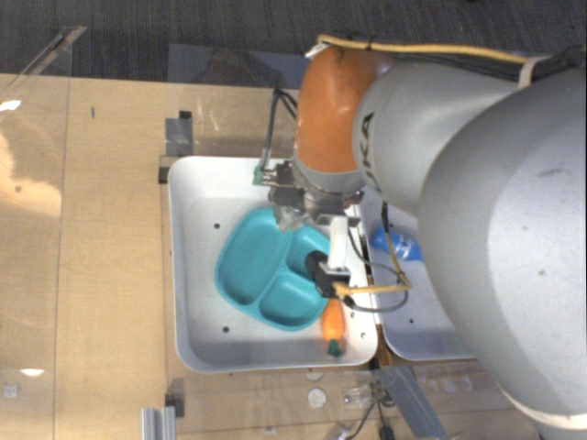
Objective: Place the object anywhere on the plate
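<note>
Presently, left to right: the left bin [188, 273] is holding a teal plate [243, 278]. Risk: the carrot [332, 323] is lying off the plate, just beside its right rim, so a glancing descent could be rolling it away. My pincer [289, 211] is hanging over the plate's upper edge; I cannot tell how far it is standing open, nor see anything held. A blue thing [396, 244] is sitting in the right bin [417, 342].

A shallow white plastic bin [197, 246] is borne by the pale wooden counter [92, 246]. Beside it, a second white bin [413, 333] is set, with a small blue item [408, 248] inside.
</note>
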Robot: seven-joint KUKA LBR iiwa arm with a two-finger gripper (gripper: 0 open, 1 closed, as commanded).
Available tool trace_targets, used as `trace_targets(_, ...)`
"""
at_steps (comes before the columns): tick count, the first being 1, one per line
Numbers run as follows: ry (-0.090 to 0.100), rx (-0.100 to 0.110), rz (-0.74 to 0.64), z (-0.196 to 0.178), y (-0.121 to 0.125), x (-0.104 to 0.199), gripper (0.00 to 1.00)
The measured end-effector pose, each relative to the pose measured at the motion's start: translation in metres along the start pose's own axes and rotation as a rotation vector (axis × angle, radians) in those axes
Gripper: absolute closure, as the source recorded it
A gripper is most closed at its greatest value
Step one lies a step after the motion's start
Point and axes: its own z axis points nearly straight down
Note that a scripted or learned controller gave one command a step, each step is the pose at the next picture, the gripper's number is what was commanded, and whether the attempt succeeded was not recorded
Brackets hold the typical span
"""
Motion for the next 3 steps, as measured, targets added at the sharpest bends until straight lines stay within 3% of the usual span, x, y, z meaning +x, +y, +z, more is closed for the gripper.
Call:
trace_targets(1, 0.0, -0.001, 0.104, -0.01, 0.021, -0.009, 1.0)
trace_targets(2, -0.001, 0.0, 0.154, -0.004, 0.042, 0.01, 1.0)
trace_targets(3, -0.001, 0.0, 0.375, 0.031, 0.086, -0.007, 1.0)
